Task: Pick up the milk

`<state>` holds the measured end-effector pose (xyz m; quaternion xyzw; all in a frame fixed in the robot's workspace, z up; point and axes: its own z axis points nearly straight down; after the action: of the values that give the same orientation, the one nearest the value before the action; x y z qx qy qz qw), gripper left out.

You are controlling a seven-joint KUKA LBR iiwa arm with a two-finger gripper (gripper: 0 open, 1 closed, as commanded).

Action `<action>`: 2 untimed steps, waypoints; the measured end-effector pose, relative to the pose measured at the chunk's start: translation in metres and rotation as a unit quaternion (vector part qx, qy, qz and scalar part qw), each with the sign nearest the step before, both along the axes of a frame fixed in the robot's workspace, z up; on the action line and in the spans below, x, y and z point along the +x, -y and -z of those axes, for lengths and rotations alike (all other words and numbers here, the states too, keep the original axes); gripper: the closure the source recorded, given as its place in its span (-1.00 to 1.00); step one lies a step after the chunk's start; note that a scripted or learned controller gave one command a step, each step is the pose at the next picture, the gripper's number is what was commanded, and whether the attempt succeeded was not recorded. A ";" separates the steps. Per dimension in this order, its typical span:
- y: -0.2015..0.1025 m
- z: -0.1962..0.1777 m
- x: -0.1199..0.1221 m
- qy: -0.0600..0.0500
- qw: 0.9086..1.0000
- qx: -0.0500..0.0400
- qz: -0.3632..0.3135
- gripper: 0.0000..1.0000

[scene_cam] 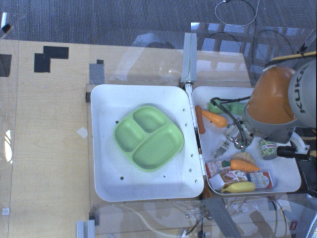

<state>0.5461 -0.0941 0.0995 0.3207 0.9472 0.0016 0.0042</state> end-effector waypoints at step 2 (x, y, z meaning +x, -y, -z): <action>-0.074 -0.087 -0.057 0.000 0.997 0.000 -0.081 1.00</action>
<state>0.4889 -0.0205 0.1861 0.2425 0.9701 0.0014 0.0039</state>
